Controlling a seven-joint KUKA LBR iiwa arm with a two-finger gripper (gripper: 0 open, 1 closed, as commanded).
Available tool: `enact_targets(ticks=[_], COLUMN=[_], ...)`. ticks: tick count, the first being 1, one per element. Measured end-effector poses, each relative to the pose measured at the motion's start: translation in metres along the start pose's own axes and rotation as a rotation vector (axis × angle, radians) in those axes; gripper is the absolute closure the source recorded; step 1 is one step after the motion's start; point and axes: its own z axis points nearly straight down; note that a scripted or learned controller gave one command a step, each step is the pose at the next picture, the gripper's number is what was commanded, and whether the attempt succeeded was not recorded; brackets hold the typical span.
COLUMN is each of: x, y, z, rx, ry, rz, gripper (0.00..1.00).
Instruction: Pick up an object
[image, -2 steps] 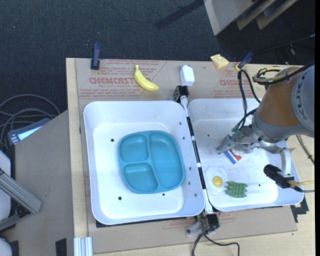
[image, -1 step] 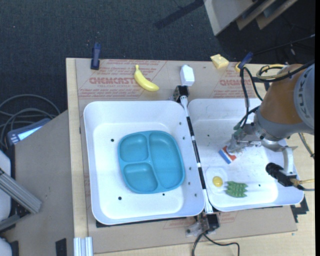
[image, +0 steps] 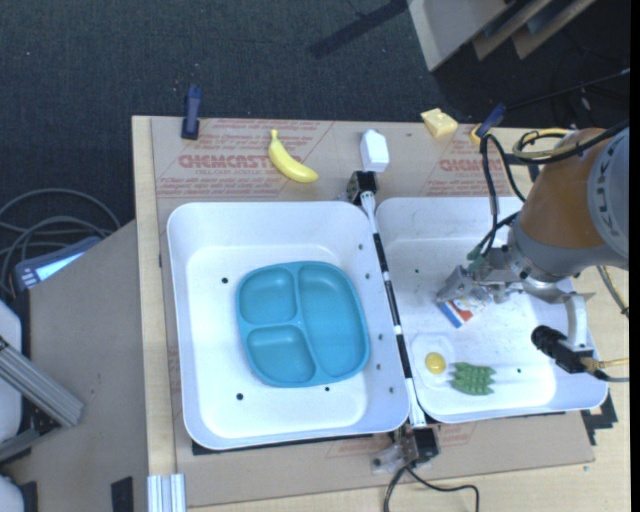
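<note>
The blue divided plate (image: 301, 322) in the left bin (image: 200, 250) looks smooth matt plastic, both bins glossy white, the bench (image: 230, 160) printed cardboard.

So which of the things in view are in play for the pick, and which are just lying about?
In play, right bin:
- hand
- small red, white and blue item just below it
- fried egg toy
- green leafy toy

Lying about:
- blue divided plate in the left bin
- banana, white block and yellow wedge on the bench outside the bins

Right bin (image: 430, 215) far half open; egg (image: 435, 363), green toy (image: 472, 379) crowd near edge.
</note>
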Motion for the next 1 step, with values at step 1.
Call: enact_targets(ticks=[1], x=[0.0194], y=[-0.0063], z=[0.0196], rx=[-0.010], ry=[-0.007], rz=[0.002], gripper=[0.00])
